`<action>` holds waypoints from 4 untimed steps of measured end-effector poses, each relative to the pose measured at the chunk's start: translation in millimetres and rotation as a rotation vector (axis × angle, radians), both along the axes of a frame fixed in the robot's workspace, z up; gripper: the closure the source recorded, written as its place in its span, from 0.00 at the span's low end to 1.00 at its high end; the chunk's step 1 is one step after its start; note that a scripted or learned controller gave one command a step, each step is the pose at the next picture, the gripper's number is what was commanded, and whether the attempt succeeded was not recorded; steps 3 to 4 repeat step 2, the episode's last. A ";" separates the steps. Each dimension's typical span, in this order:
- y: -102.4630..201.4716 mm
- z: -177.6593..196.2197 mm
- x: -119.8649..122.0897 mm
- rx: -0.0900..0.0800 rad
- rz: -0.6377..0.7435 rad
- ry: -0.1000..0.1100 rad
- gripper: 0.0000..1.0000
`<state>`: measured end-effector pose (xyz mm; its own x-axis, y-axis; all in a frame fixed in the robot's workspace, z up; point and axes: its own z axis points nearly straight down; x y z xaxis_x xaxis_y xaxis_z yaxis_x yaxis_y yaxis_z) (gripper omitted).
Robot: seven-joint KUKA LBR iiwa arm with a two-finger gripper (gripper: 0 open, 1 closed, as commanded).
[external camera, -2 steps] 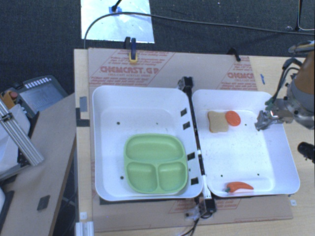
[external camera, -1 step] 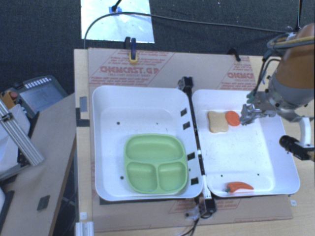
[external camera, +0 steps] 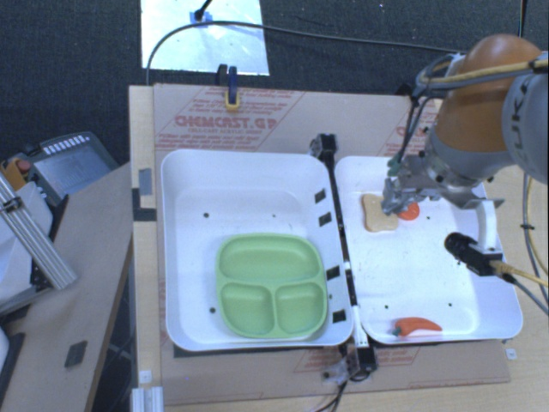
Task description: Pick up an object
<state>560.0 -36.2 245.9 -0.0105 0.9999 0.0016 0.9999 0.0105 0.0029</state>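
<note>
- The grey arm with its orange band [external camera: 480, 80] reaches in from the right and bends down over the far part of the right shallow white plastic bin [external camera: 429, 312].
- Its hand [external camera: 396, 202] sits low over that bin's floor; I cannot tell its state from this slanted view.
- Just beside the hand lies a flat tan, bread-shaped piece [external camera: 377, 215], with its upper right edge under the hand.
- A small round red-orange piece [external camera: 410, 212] lies just to the right of the tan piece, partly hidden by the hand.
- A small orange-red pepper-shaped toy [external camera: 416, 325] lies near the front edge of the same bin, well apart from the hand.
- The left shallow white plastic bin [external camera: 197, 196] holds a light green plastic tray [external camera: 270, 283] with three compartments, set toward its front.
- Both bins rest side by side on the desk [external camera: 94, 230].
</note>
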 end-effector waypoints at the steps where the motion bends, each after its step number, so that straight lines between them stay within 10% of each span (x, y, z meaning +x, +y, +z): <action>1: 61.9 -5.9 12.0 0.000 0.000 0.001 1.00; 2: 122.4 -15.8 27.7 0.000 0.000 0.001 1.00; 4: 122.4 -15.8 27.7 0.000 0.000 0.001 1.00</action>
